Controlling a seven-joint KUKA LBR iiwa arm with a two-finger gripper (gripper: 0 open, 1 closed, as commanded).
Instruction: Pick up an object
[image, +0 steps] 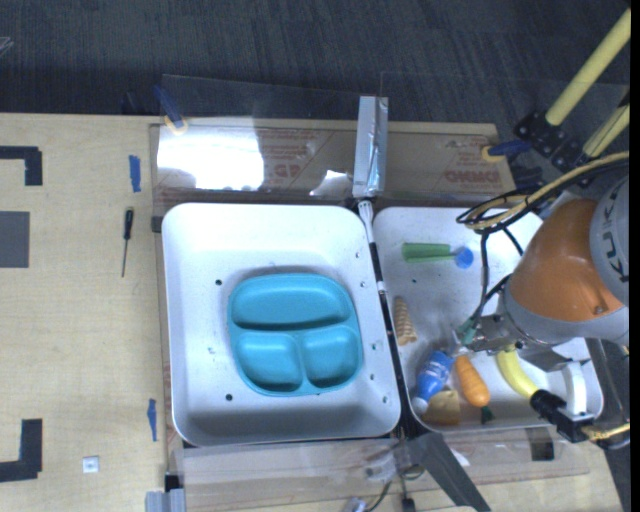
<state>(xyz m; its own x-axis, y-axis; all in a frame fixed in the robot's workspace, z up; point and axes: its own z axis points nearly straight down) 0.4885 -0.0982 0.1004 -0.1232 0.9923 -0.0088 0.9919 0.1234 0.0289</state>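
Observation:
My gripper (480, 336) hangs low over the right bin (440, 290), below the orange wrist band, and the arm hides most of it. Just under it lie an orange carrot (471, 381), a blue bottle (433, 375) and a yellow banana (514, 372), with a tan lump (446, 404) at the bin's front. A ridged tan piece (404, 320) rests by the left wall. A green stick (428, 252) and a blue cap (463, 258) lie at the back. The arm hides the bin's right part.
The left bin (190, 300) holds a blue divided plate (295, 331). A metal divider (368, 150) stands behind the bins. Cables (520, 205) loop over the right bin's back corner. A screwdriver (126, 240) lies on the bench at left.

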